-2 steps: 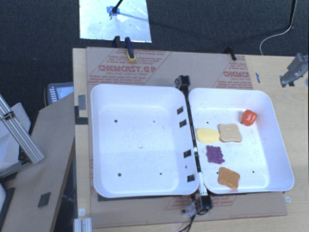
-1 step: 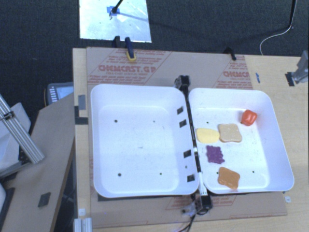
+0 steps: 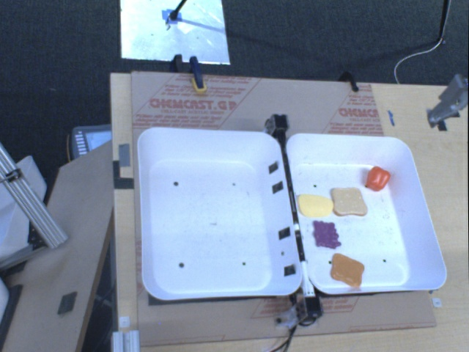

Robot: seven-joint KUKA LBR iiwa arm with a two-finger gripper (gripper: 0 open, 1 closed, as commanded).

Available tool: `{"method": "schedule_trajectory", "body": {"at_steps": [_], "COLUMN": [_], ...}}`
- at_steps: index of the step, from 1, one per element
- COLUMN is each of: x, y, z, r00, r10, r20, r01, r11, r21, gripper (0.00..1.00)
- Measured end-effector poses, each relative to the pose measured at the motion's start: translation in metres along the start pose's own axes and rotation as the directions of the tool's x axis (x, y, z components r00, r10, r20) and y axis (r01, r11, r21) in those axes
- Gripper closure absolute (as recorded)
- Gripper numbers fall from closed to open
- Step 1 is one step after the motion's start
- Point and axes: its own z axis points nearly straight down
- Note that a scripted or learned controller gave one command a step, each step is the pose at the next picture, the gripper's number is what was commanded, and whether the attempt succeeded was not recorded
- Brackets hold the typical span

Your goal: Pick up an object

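The left shallow white plastic bin (image 3: 212, 211) lies on a brown sheet of board with red lettering (image 3: 198, 103); its right wall touches the right shallow white plastic bin (image 3: 410, 218) along a seam set with small black clips (image 3: 277, 188). Taking that seam as the landmark: just right of it, about halfway down, lies a pale yellow rounded flat piece (image 3: 314, 206). Just below that piece, a little farther from the seam, sits a small purple knobbly cluster like a bunch of grapes (image 3: 326, 235). Right of the yellow piece and touching its edge lies a tan slice shaped like toast (image 3: 349, 202). Lower down, near the right bin's front wall, rests an orange-brown toast-shaped slice (image 3: 346, 269). Farthest from the seam, toward the back, stands a small red-orange pepper-like object (image 3: 377, 178). At the far right edge, well beyond the seam and above the bench, a grey metal part of the arm's gripper (image 3: 448, 107) pokes in; its fingers' spread cannot be told.
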Motion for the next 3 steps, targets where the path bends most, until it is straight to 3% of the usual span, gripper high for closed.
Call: {"method": "schedule_trajectory", "body": {"at_steps": [1, 2, 3], "x": [0.000, 0.000, 0.000], "y": [0.001, 0.001, 0.001], "z": [-0.011, -0.011, -0.023], "r00": [1.000, 1.000, 1.000], "r10": [-0.004, -0.006, -0.010], "r20": [0.001, 0.001, 0.001], "r01": [0.004, 0.006, 0.010], "r11": [1.000, 1.000, 1.000], "r21": [-0.004, -0.004, -0.009], "gripper": [1.00, 0.00, 1.00]}}
